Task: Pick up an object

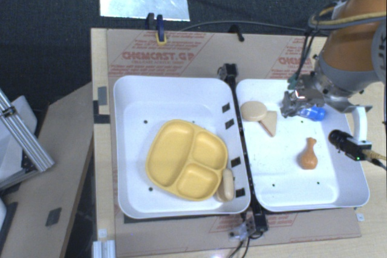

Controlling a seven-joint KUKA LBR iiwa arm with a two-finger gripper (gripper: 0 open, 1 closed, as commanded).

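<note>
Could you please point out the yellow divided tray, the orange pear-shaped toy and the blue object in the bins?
yellow divided tray [181, 154]: camera view, on its large left compartment.
orange pear-shaped toy [308, 158]: camera view, on its rounded lower body.
blue object [314, 112]: camera view, on its exposed right end beside the hand.

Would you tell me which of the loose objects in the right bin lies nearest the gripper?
The blue object, right beside the gripper. The beige paddle lies farther left, the orange gourd-shaped piece lower down.

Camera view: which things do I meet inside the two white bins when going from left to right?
Yellow divided plastic tray → small beige oblong piece → tan round-headed paddle → gripper → orange pear-shaped toy.
</note>
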